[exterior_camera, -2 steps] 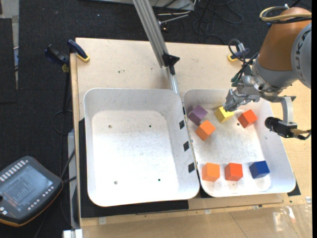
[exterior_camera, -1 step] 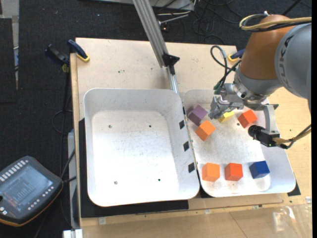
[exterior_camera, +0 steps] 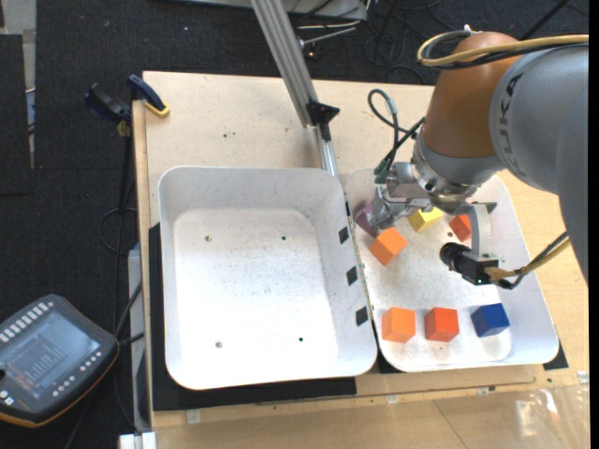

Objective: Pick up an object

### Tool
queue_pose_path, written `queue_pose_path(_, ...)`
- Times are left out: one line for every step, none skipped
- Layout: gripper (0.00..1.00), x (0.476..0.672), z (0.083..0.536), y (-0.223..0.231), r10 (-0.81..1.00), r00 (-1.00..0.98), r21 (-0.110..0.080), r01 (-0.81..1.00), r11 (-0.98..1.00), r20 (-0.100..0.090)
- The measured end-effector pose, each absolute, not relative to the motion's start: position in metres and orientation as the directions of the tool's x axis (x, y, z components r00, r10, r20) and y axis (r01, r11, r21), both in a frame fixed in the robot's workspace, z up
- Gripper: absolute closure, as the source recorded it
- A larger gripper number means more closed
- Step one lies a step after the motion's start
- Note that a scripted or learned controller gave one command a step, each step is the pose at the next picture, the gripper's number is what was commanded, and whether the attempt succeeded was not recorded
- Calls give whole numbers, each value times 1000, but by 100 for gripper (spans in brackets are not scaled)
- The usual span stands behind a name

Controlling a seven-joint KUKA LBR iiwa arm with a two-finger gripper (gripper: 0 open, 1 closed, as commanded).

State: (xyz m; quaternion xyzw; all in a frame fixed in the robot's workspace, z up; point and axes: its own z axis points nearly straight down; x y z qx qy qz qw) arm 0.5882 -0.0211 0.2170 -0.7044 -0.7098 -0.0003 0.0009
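- Gripper sits low in the right bin, at its upper-left part, close to the wall it shares with the left bin.
- An orange block lies tilted just below and a touch left of the fingertips, nearest candidate for the pick. Whether it touches the fingers I cannot tell.
- A purple block is tucked against the shared wall, just left of the gripper; a yellow block pokes out on its right; a red-orange block lies further right, partly under the wrist hardware.
- Jaw state: cannot tell; the wrist body and cabling hide the tips. Nothing visibly sits between them.
- Judgement: the move turns on the orange block being offset toward the near side of the bin from the jaws; a short shift that way looks needed before closing.
- Room: tight on the left, with wall and purple block. More open toward the bin's near end.
- Along the near edge, well apart from the gripper, sit an orange cube, a red cube and a blue cube, in a row.
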Motion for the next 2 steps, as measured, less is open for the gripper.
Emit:
queue_pose_path(100, 571, 212, 32, 1000, -9, -3, 1000, 9, 2)
queue_pose_path(100, 551, 212, 86, 1000, -9, -3, 1000, 9, 2)
